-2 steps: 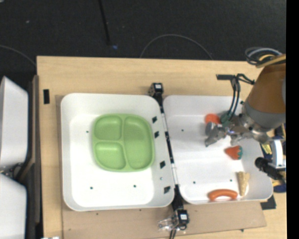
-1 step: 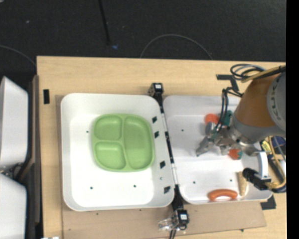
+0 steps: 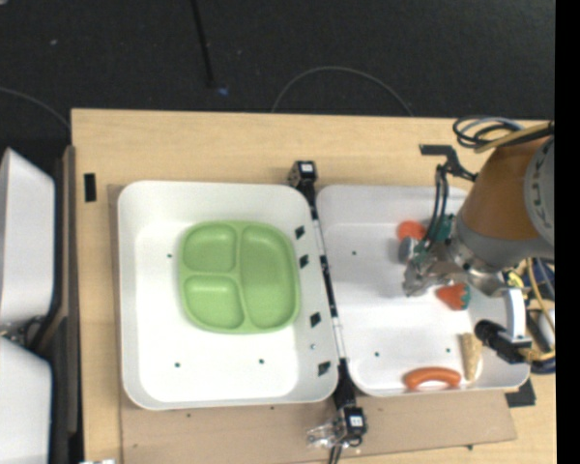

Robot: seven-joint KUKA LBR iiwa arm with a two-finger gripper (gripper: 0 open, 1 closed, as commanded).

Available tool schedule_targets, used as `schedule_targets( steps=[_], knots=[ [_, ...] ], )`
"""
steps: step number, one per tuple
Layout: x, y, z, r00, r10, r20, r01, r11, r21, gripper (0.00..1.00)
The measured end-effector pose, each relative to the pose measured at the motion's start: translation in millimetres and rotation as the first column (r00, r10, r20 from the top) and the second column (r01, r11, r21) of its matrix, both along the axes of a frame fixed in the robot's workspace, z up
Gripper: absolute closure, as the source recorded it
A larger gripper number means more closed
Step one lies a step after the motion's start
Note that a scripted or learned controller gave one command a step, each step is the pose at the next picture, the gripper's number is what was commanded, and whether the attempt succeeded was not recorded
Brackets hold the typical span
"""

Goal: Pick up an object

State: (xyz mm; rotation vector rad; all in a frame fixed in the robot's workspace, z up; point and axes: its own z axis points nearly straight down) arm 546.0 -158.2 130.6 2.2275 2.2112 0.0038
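Wooden bench, two white bins, arm at work low in the right-hand one.

Left bin: one green divided plate, lying flat near centre, well apart from the arm. Right bin: gripper low over the floor toward 3 o'clock; a small orange object just beside it at 12 o'clock, a red-orange piece just beside it at 4 o'clock, an orange ring-shaped item against the rim at 6 o'clock, a tan stick-like item near it at 5 o'clock. Tool state: cannot tell; too small and blurred to read as wide, narrow or holding anything. Step, as judged: reach or grasp attempt among the two nearest orange pieces, no lift evident. Next move calls for closing squarely on one piece, then rising straight up clear of the rim.
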Motion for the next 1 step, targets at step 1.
schedule_targets(
  steps=[1],
  knots=[
    [4.6,2.4,44.2,1.000,0.010,0.002,-0.010,1.000,-0.001,1.00]
  ],
)
